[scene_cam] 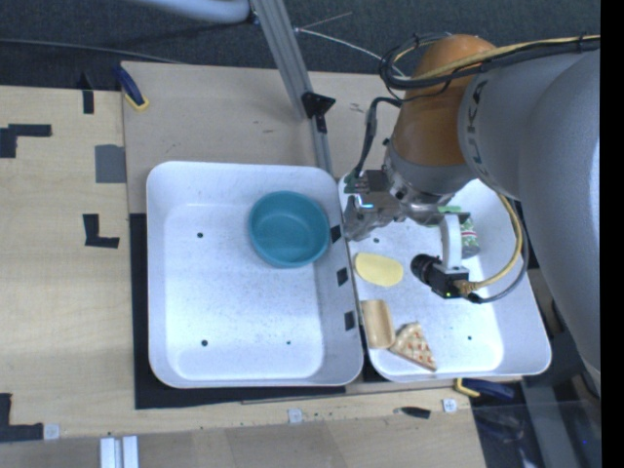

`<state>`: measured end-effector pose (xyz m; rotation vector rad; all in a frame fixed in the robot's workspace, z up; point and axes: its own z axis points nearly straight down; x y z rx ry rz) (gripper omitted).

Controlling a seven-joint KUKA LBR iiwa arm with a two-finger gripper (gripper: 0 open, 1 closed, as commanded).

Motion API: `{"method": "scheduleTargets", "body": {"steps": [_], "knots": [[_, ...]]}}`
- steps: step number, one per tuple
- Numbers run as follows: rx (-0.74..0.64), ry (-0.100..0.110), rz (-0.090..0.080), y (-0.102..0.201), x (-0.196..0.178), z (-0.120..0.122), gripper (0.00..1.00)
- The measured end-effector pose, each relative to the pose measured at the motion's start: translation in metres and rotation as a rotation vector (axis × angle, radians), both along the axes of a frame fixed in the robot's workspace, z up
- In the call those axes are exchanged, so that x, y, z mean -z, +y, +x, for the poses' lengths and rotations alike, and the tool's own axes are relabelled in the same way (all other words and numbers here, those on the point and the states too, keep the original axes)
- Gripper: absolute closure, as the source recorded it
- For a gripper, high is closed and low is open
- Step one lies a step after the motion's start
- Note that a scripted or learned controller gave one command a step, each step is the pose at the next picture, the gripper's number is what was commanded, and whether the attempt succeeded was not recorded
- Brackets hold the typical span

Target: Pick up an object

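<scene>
Gripper (366, 217) is lowered over the left edge of the right bin (517, 359); whether anything is grasped cannot be told. Just below it a pale yellow, lemon-like object (379, 269) is seen, then a brown bread-like piece (376, 323) and a pizza-like slice (414, 347). A blue bowl (289, 228) is placed in the left bin (195, 359).

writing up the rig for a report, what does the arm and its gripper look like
The arm is bulky and rounded, grey, with a glossy orange band above the wrist. Dark cables loop over that band, and a yellow-and-black cable curves down its side. The gripper is a compact metallic block with a small black unit mounted nearby.
</scene>
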<state>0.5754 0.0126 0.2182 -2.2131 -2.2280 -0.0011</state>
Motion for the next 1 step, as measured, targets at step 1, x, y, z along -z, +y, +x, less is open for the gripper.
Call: {"method": "scheduleTargets", "body": {"steps": [1], "knots": [[0.000, 0.001, 0.000, 0.0501, 0.0066, 0.0177, 1.00]]}}
